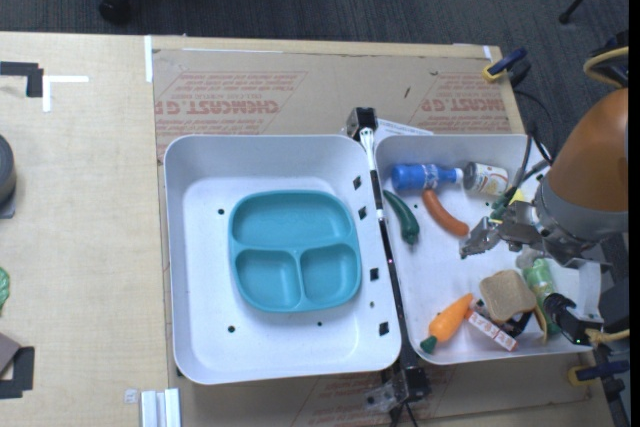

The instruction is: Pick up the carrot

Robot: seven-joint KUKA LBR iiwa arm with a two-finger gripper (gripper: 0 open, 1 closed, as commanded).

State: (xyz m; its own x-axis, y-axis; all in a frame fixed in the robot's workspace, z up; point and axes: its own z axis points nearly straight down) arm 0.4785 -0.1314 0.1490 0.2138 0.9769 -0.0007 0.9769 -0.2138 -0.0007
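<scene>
Carrot (450,320) lies in right bin (440,255), gripper (480,240) above it

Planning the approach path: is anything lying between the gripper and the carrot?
Nothing visible does. The gripper hangs above bare bin floor, and the carrot lies below it in view; the bread slice sits just right of that line.

**Even light, soft focus**

We see bright, even overhead light; the white bins (270,160) glare slightly and wash out. Shadows stay faint, thin under the tray (295,250). We find the arm (600,165) blurred at right, small items soft
</scene>
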